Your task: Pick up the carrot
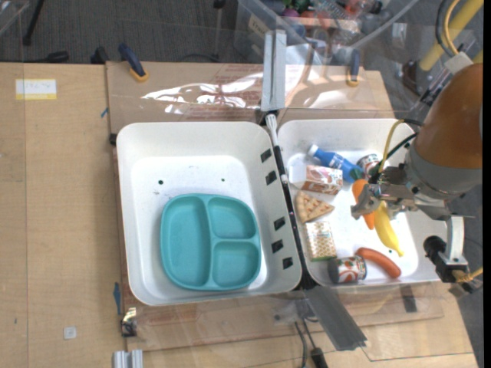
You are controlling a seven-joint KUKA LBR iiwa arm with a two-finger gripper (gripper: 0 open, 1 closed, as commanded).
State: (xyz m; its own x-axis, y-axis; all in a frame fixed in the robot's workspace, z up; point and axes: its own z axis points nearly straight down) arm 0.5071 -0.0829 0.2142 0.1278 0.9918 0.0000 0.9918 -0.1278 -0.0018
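right bin [349, 131]: carrot [360, 192] is seen just beside gripper [371, 203], above banana [387, 231]; finger spread cannot be told; hot dog [379, 261] lies near front.

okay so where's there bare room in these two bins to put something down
Left bin: a bare strip of floor behind the teal tray, up to the back wall. Right bin: crowded, the gripper over the carrot and banana; bare floor shows along its back wall.
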